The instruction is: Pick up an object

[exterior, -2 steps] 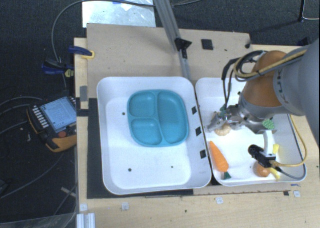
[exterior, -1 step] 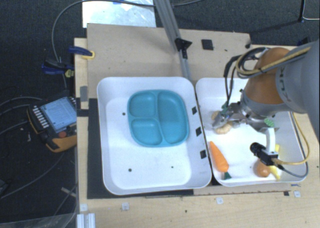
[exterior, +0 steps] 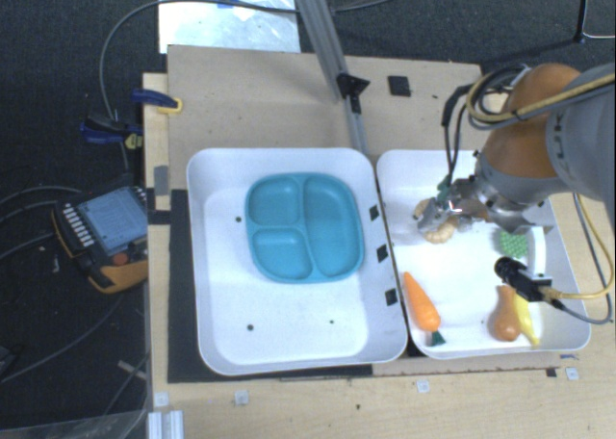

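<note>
The gripper [exterior: 448,204] sat low in the right bin [exterior: 481,339], right at a tan lump [exterior: 438,227]; whether it was released or clenched could not be told, so no pick was confirmed and the lift remained. A carrot [exterior: 421,304] lay nearby. A blue tray [exterior: 304,227] filled the left bin [exterior: 221,322] on a cardboard-topped bench [exterior: 260,90] over dark carpet [exterior: 58,42].

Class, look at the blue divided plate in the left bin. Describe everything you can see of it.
The blue plate is a rounded-corner, light blue dish that looks like plastic, moulded into three compartments: two on the left, one longer one on the right. It lies flat, right way up, on the floor of the left bin, toward the back. Only the bin touches it.
</note>
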`<state>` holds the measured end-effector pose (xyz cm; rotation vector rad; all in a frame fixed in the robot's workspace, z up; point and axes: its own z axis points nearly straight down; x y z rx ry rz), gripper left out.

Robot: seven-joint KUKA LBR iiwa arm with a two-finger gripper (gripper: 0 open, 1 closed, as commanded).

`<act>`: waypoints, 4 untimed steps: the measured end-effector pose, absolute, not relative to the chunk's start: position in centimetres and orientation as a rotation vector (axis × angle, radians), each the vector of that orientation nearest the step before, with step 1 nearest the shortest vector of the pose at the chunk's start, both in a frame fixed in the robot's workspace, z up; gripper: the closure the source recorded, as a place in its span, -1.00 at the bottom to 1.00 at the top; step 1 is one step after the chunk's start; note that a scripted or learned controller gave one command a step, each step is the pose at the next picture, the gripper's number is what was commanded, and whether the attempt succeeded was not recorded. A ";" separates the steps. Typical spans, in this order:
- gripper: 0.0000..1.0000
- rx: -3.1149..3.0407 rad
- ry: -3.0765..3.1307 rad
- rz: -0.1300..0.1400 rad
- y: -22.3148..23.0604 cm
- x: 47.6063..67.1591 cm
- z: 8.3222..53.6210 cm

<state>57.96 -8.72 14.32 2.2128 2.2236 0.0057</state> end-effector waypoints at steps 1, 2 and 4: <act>1.00 2.213 2.223 0.006 -9.0 57.9 18.7; 1.00 2.210 2.224 0.007 -9.0 58.1 24.2; 1.00 2.210 2.234 0.003 1.8 60.2 23.2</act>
